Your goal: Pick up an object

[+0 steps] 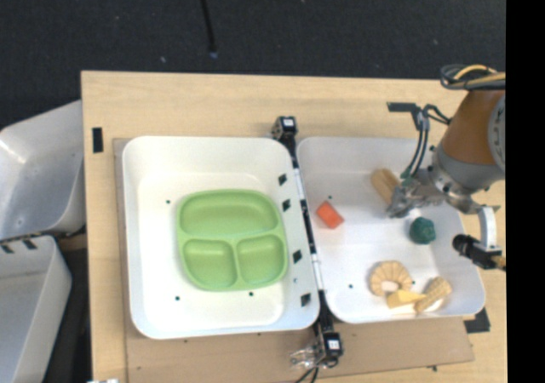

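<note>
Small tan wooden block in right white bin, gripper at its five o'clock, finger state unclear, dark green ball nearby, orange wedge at nine o'clock.

Even, bright overhead lighting is seen; the shallow white plastic bins are slightly overexposed, and fine detail is softened.

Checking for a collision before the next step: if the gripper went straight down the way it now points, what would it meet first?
Probably the tan block: the gripper hangs right at its lower end. Depth is unclear from above, so it might instead land on the right bin's bare floor beside the block.
</note>
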Controlling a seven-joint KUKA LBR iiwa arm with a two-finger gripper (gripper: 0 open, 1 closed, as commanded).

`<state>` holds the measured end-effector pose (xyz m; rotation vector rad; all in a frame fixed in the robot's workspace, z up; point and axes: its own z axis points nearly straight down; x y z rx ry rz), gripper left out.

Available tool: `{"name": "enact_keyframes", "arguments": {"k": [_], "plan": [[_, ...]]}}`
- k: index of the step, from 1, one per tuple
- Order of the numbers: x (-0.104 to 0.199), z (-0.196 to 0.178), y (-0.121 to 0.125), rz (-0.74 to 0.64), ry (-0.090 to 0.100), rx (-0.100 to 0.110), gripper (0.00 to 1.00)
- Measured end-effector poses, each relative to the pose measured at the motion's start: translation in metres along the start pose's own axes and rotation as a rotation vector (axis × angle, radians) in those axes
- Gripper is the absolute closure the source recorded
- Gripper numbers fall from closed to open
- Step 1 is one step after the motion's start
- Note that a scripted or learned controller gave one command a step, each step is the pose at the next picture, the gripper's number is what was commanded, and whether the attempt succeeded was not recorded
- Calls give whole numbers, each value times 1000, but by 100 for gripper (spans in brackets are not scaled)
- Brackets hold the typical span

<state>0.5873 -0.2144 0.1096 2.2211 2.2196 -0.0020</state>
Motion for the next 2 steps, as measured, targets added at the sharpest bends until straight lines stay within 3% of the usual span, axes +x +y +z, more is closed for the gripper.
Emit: {"name": "enact_keyframes", "arguments": {"k": [2], "plan": [[-13,-91,8,-4,0,-4,100]]}}
